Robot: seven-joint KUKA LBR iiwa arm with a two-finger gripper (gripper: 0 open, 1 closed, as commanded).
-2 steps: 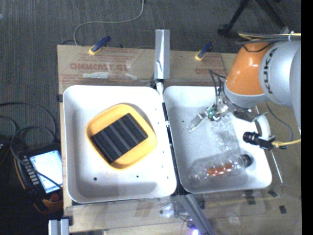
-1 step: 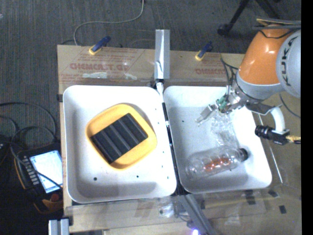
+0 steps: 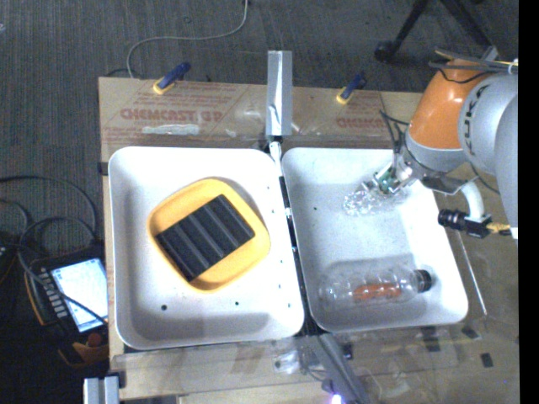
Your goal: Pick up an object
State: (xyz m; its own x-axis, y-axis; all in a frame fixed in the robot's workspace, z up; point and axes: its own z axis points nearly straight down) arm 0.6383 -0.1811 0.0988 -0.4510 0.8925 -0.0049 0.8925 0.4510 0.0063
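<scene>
Bottle [image 3: 376,286] in rt bin; board [image 3: 173,114] reads "CHEMCAST GP"; gripper [image 3: 364,199] state unclear.

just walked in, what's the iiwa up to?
It is running a pick attempt. The arm reaches in from the right, with its gripper low over the upper part of the right bin, where its transparent fingers are hard to read. A clear plastic bottle with a dark cap lies on its side near that bin's front edge, apart from the gripper. The left bin holds a yellow tray with a ribbed black insert.
</scene>
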